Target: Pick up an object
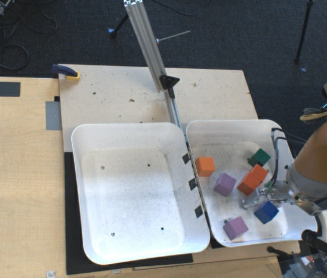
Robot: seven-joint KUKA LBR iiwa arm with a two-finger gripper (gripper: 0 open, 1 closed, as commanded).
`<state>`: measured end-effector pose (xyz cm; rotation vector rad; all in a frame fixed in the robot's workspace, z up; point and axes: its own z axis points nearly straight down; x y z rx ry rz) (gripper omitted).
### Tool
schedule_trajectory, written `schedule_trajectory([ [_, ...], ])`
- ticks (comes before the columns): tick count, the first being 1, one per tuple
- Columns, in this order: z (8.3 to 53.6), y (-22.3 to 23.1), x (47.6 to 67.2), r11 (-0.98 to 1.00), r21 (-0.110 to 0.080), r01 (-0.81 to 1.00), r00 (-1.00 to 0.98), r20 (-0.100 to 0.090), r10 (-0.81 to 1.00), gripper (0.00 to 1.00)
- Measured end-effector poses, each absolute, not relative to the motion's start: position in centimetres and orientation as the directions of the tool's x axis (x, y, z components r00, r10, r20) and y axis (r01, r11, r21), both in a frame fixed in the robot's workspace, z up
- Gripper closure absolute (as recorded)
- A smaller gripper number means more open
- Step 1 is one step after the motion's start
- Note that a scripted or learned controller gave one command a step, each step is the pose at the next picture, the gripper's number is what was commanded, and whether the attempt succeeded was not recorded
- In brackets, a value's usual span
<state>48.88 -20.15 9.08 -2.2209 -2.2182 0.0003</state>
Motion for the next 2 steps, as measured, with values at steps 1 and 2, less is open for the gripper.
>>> schedule_trajectory([
  [1,10.2,-20.3,48.8,-0.007,-0.003,1.000,0.007,0.004,1.000,1.00],
  [2,14.3,-20.1,49.0,0.001,0.001,1.000,-0.001,0.000,1.000,1.00],
])
